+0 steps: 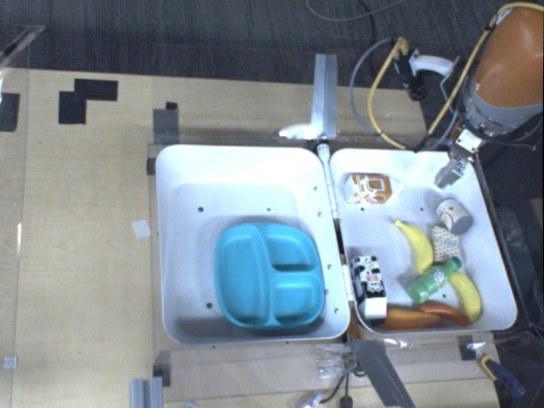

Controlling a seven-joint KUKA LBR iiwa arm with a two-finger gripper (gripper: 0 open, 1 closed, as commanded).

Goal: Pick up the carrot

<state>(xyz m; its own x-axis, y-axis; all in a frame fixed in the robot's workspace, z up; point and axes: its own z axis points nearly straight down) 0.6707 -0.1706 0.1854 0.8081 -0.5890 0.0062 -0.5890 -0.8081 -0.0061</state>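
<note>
The carrot [406,318] is a long orange piece lying flat along the front wall of the right bin [497,253], with a redder piece [444,311] touching its right end. My gripper [450,170] hangs over the back right corner of that bin, far from the carrot, just above a small grey can [454,215]. Nothing shows in its grasp. The arm's orange band [510,53] is at the top right.
The right bin also holds two bananas [415,243] [466,294], a green bottle [429,283], a patterned ball [444,245], a black-and-white box [368,279] and a snack packet [368,188]. A blue divided plate [270,272] lies in the left bin [187,228].
</note>
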